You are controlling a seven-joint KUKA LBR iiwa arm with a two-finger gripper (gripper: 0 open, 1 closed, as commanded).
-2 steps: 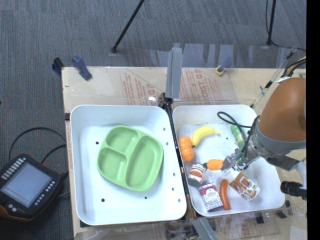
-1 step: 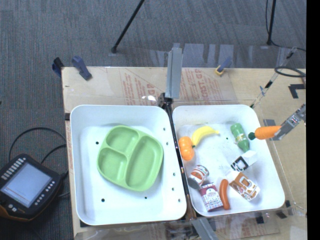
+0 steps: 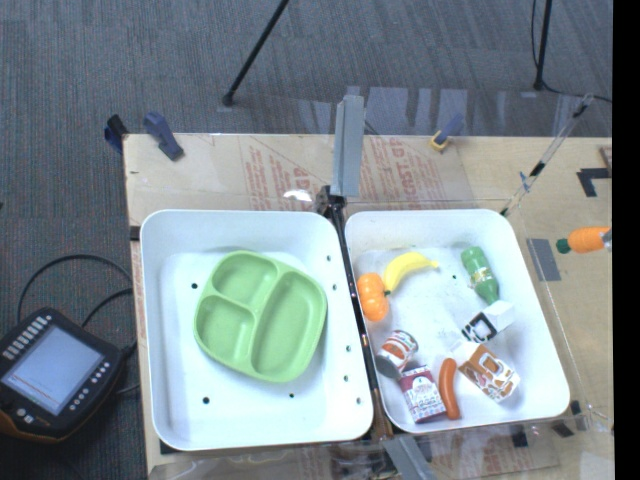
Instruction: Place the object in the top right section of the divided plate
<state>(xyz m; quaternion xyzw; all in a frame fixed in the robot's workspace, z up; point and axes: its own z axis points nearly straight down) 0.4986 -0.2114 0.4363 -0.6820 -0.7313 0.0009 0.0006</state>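
**A:** Claw state can't be told here. The banana [image 3: 410, 266] is being left loose in the right bin [image 3: 535, 298], centre-right of frame.

**B:** It's being suggested it gets gripped mid-body, then lowered squarely over the upper-right section of the green divided plate [image 3: 262, 315], centre-left.

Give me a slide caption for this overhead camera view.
Green divided plate in the left bin; banana, orange and other items in the right bin.
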